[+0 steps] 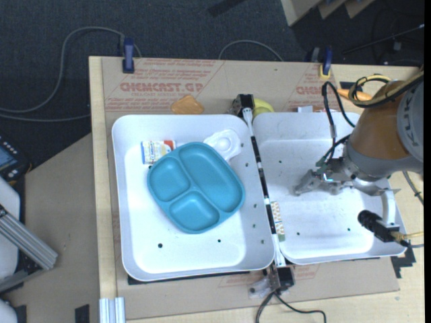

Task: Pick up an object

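Nearest your lens is the grey arm (pixel 387 136) with its orange band, reaching in from the right over the right bin (pixel 296 244), and it is also the largest thing to track. Take the blue divided tray (pixel 195 186) as your landmark: it lies in the left bin (pixel 135 234), tilted on a diagonal, and it is the biggest candidate for the pick. The claw (pixel 316 180) sits well to the right of that tray, across the divider between the bins, low over the right bin's floor; you cannot tell from this angle whether it is apart or together, and nothing is visibly between it. Just above and left of the tray, touching its edge, lies a small printed packet (pixel 156 150); at the tray's upper right rests a white round piece (pixel 224 143). On the worktop (pixel 101 180) beyond the tray sits an orange lump (pixel 188 104). Judging by this, your pick is not yet made: every object remains to be grasped and lifted.
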